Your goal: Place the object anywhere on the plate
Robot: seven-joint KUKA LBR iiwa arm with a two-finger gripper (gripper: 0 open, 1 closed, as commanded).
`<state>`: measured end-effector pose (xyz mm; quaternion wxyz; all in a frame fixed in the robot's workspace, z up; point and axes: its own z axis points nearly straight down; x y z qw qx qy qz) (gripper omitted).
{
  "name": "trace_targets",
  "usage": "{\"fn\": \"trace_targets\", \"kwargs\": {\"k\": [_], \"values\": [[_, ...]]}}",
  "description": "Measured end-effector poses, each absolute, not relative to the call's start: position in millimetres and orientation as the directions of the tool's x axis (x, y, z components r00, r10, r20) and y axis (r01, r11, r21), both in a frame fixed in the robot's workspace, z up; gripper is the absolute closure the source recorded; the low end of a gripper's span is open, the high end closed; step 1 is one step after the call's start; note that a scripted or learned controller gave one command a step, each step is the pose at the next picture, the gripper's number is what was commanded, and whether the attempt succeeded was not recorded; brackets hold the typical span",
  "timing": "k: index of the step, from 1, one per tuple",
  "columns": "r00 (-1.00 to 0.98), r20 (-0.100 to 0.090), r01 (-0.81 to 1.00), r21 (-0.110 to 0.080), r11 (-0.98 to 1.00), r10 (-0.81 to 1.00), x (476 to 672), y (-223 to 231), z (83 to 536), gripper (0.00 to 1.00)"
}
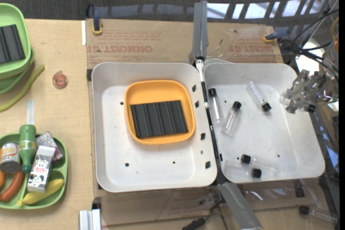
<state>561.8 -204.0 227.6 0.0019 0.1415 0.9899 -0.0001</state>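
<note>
Gripper (299, 95) at right edge of right bin (302, 140), over rim; finger state cannot tell, metal parts blur together. Nothing seen held. Clear vials with black caps loose in right bin: one (232, 117) left of centre, one (257, 96) further back near gripper, long thin one (214, 105) along left wall, two (253, 166) near front edge. Orange plate (159, 110) in left bin (108, 164), centre-far, carrying dark ribbed insert (159, 119). Green tray (54, 191) with toy food far left on bench.
</note>
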Motion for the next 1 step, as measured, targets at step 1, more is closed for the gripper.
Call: {"fn": "trace_targets", "kwargs": {"k": [1], "values": [[-0.988,-0.006,-0.155,0.0,0.988,-0.155,621.4,-221.4,239.4,1.0]]}}
